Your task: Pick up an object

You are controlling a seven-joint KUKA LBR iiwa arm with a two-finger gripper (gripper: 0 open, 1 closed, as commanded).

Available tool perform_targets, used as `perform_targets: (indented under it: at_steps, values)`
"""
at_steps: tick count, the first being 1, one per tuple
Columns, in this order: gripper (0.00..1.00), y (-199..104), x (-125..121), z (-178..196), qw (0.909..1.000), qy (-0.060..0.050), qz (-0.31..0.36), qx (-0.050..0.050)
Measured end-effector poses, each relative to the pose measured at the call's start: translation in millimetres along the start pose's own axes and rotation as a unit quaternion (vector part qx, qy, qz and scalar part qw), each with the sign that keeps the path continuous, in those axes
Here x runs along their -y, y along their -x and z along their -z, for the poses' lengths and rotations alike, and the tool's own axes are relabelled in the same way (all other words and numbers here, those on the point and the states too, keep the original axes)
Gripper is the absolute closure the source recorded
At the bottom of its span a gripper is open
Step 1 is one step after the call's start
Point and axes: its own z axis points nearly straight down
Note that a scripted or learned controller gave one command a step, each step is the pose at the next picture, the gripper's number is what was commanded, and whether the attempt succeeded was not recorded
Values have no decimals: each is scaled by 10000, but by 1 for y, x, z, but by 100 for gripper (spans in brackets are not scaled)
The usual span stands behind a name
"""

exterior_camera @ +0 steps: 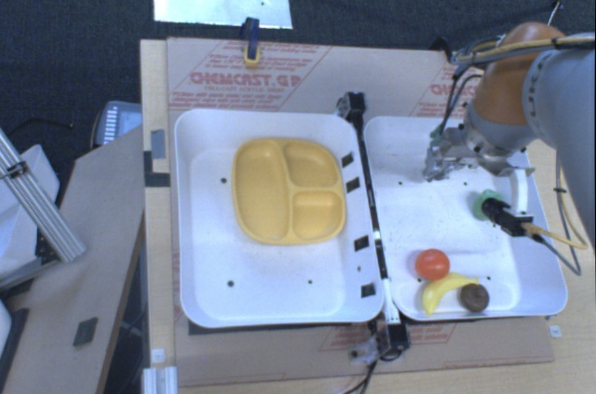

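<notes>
In the right bin (410,224), a red round fruit (431,264) lies near the front. Just in front of it are a yellow banana (444,291) and a small brown round object (474,296), touching each other. A green object (483,204) sits near the bin's right side, partly hidden by a black part of the arm. My gripper (438,163) hangs over the back of the right bin, well behind the fruit and to the left of the green object. Nothing shows between its tips.
The left bin (200,280) holds a yellow divided plate (287,189) at its middle. A black divider (365,197) runs between the bins. Cables trail from the arm along the right bin's right rim. The grey arm with its orange band (507,85) looms over the back right corner.
</notes>
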Motion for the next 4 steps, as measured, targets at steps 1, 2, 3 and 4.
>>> perform_targets:
  at_steps: [1,2,3,4]
  values:
    - [100,0,-8,45,10000,10,11,-1]
    - [100,-3,-11,89,10000,10,16,-2]
    - [100,-11,-15,149,10000,7,19,-2]
    - [100,-11,-16,178,10000,3,18,-3]
